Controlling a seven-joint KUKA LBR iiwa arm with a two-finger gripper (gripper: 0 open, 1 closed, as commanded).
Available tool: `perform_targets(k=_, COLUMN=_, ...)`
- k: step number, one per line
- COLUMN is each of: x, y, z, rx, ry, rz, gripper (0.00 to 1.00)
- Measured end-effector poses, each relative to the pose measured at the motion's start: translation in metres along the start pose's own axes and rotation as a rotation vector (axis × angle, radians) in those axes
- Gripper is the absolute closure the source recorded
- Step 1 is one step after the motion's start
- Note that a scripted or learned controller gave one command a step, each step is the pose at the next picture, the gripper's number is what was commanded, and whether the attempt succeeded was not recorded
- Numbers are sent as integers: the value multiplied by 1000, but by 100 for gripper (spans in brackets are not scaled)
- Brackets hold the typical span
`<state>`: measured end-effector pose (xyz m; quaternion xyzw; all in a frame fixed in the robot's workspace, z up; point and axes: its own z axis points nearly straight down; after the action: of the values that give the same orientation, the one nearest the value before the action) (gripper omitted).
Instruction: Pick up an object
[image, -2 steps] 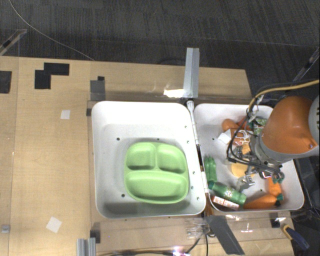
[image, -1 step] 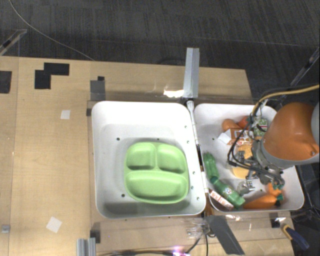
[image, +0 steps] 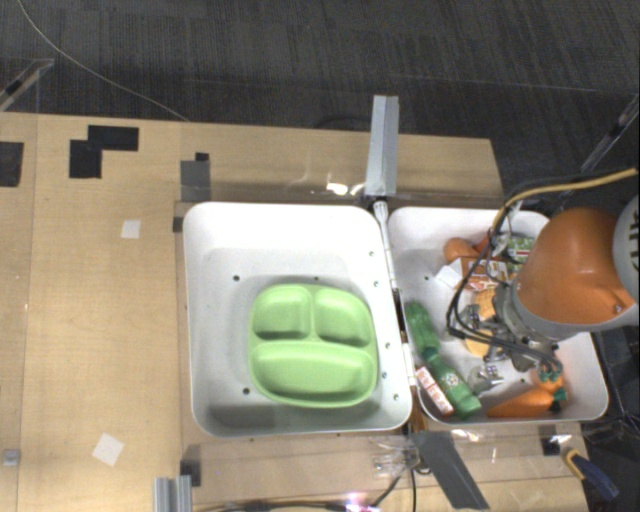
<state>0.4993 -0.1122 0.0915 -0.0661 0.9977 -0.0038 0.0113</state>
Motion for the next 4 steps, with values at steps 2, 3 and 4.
perform_targets(k=2, x=-6, y=-20, z=1, rx=-4, ry=3, rz=-156, gripper=0)
perform_targets(k=3, x=-75, y=-35, z=4, rx=-6, ry=7, rz=-33, gripper=0)
perform_targets(k=4, x=-81, y=-35, z=-11, rx=-2, ry=-9, rz=-36, gripper=100)
